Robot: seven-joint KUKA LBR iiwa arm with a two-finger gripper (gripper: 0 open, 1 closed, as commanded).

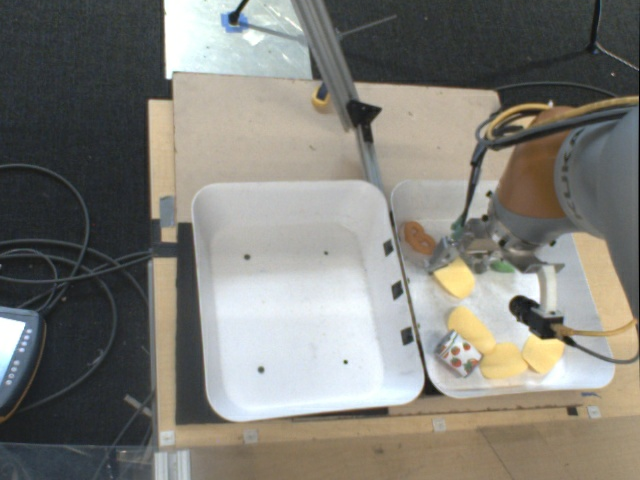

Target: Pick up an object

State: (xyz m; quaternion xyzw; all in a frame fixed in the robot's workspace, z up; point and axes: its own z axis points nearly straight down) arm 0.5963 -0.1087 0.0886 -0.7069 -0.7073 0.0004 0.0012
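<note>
Worktop [260,128]: a tan board on dark carpet, carrying two shallow white bins side by side.
Arm [590,173]: grey with an orange band above the wrist, reaching in from the right and bending down over the right bin.
Left bin [215,268]: the larger-looking tray, white, with a few small dark spots on its floor.
Right bin [425,193]: white, touching the left bin along a shared edge marked by small black clips; it holds all the loose things.
Pole [330,53]: a grey bar running at a slant from the top of the view down to the gap between the bins.
Hand [470,253]: low in the upper middle of the right bin, just above a yellow piece; whether it is spread or pressed together I cannot tell, and nothing can be seen between its tips.
Yellow piece [455,280]: on the bin floor right under the hand.
Yellow pieces [505,348]: three more, clustered near the front of the right bin.
Patterned cup [458,353]: lying on its side, red and white, touching the front yellow cluster on its left.
Brown ring [418,236]: near the left wall of the right bin, just left of the hand.
</note>
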